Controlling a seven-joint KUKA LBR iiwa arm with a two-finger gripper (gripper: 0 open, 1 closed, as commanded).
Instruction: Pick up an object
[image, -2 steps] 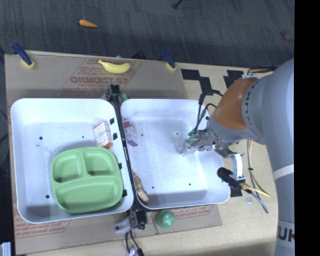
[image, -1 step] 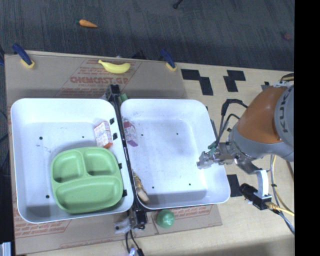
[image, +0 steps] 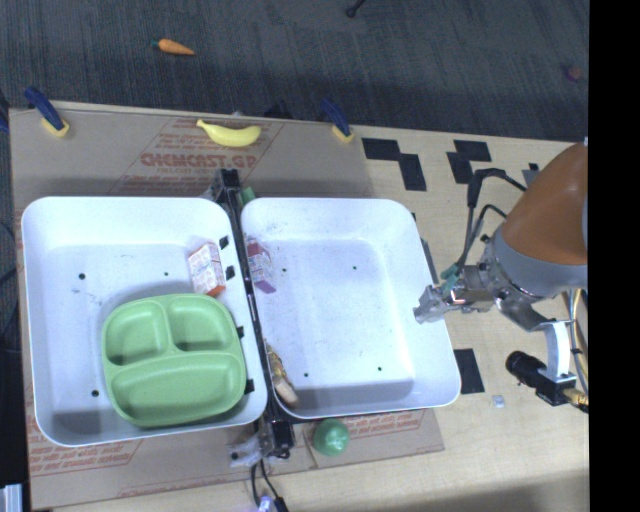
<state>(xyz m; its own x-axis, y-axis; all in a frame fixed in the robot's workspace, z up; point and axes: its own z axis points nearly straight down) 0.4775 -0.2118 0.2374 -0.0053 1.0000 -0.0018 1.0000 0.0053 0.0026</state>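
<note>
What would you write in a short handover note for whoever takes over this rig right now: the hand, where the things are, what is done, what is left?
Hand: at the right rim of the right bin, holding nothing; whether its fingers are open or shut is unclear.
Left bin: green divided plate, small red and white packet.
Right bin: a small packet by its left wall, a small tan object at its lower left corner.
Outside the bins: banana above, green ball below.
Done: nothing picked.
Left: grasp and lift an object.

Green divided tray (image: 175, 358) lies flat in left bin (image: 60, 230).
</note>
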